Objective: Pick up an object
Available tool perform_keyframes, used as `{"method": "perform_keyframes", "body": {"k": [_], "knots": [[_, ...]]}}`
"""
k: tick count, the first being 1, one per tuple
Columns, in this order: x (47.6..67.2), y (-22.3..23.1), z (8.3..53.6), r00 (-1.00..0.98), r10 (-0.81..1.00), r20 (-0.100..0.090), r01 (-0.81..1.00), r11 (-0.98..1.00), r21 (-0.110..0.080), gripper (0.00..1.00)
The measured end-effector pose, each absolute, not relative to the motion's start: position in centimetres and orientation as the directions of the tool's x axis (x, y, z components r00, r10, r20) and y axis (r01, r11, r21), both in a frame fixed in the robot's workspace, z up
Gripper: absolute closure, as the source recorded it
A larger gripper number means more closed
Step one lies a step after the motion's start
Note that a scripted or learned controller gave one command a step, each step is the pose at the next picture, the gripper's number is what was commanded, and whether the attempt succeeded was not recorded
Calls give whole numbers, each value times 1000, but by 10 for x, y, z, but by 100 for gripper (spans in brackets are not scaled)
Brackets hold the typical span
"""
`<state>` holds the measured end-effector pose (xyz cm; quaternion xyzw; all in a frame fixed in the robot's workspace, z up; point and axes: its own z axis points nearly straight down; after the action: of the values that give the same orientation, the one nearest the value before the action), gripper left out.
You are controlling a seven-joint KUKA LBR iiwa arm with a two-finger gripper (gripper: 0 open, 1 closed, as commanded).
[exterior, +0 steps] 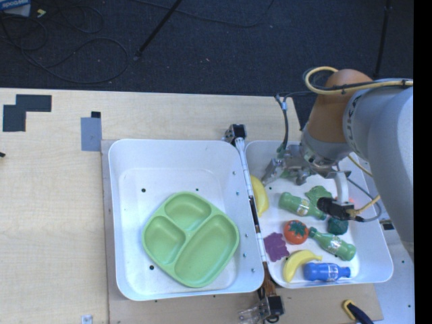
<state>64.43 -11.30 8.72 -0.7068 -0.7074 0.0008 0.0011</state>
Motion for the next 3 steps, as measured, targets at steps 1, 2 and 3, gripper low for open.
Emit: {"method": "perform_keyframes", "body": {"k": [1,2,3], "knots": [[620,-134,88,0,1000,1,1000,0,-1,0],[620,-135,96,3,1000,4,1000,-3,-3,100],[636,-115,178,-2,1000,0,1000,2,-4,100]]}}
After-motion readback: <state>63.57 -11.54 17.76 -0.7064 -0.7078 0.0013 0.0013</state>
